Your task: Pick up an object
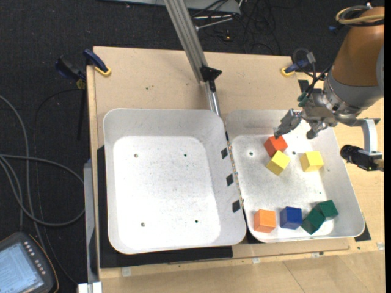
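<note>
The red cube point(275, 144) sits near the back of the right bin point(342, 182), touching a yellow cube point(277, 162). It looks light, rigid and smooth-faced, best pinched across its two free flat sides. The hand point(300, 127) hovers just above it, fingers spread apart, gripping nothing.

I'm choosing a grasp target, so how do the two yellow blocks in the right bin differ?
The left yellow block touches the red-orange block just above it; the right yellow block stands apart from every other block. The left one sits turned, a corner pointing down the view, while the right one lies nearly square to the view. Both are yellow cubes of similar size in the right bin.
</note>
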Robot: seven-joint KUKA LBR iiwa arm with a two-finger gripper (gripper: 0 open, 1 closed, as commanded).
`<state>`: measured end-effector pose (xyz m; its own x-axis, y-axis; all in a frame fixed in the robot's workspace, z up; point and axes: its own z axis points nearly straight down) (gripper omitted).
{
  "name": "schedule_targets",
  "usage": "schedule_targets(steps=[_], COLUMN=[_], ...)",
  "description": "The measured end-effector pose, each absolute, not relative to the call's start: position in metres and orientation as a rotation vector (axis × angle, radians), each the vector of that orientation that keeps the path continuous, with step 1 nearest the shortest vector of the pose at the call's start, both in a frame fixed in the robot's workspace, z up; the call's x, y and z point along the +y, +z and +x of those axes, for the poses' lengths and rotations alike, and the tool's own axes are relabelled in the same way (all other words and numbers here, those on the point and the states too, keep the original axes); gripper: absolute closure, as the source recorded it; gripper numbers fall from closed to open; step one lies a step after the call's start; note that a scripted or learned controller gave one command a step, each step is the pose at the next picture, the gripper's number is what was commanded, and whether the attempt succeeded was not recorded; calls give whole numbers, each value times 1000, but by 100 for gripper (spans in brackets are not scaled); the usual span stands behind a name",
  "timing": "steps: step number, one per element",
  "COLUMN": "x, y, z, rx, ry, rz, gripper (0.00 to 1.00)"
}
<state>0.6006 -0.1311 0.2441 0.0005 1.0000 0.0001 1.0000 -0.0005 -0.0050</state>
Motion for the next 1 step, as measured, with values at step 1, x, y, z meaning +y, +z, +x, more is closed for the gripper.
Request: schedule_targets(steps=[1], x=[-129], y=[180], z=[602], rx=[-2217], ry=[7], rz=[-2219], gripper=[0])
